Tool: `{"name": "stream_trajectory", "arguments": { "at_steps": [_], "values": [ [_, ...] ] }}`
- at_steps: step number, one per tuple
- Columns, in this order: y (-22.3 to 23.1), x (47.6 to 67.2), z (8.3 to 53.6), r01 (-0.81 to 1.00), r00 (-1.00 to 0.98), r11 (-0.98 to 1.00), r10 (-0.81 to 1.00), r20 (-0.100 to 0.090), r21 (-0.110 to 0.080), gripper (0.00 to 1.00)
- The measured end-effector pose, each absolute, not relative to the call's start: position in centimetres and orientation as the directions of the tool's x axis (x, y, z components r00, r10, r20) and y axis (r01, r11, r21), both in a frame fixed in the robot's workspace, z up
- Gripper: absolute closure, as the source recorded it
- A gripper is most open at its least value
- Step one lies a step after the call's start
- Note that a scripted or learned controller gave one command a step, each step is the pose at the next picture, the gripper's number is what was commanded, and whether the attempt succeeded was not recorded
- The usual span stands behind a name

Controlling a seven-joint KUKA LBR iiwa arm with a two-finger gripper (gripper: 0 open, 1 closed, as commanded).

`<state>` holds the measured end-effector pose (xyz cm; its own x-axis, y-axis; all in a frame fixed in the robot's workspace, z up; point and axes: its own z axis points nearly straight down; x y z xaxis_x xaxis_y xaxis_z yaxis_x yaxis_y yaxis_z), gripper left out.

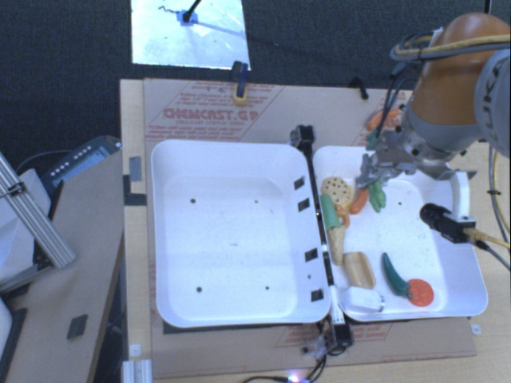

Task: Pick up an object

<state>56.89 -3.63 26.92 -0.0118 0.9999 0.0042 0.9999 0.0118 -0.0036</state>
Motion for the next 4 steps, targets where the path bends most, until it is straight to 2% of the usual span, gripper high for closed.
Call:
{"name": "stream_trajectory", "arguments": {
  "at_steps": [1, 2, 3, 4],
  "values": [
    [1.8, 53.4, 17.9, 1.000, -0.009, 0.009, 1.000, 0.003, -0.010, 1.00],
    [6.3, 48.4, 18.4, 1.000, -0.009, 0.009, 1.000, 0.003, -0.004, 1.00],
    [10.9, 52.4, 39.2, 1.000, -0.009, 0.009, 1.000, 0.006, 0.021, 1.00],
    [6.3, 50.1, 30.6, 1.000, 0.003, -0.003, 1.000, -0.002, -0.006, 1.00]
  ]
}}
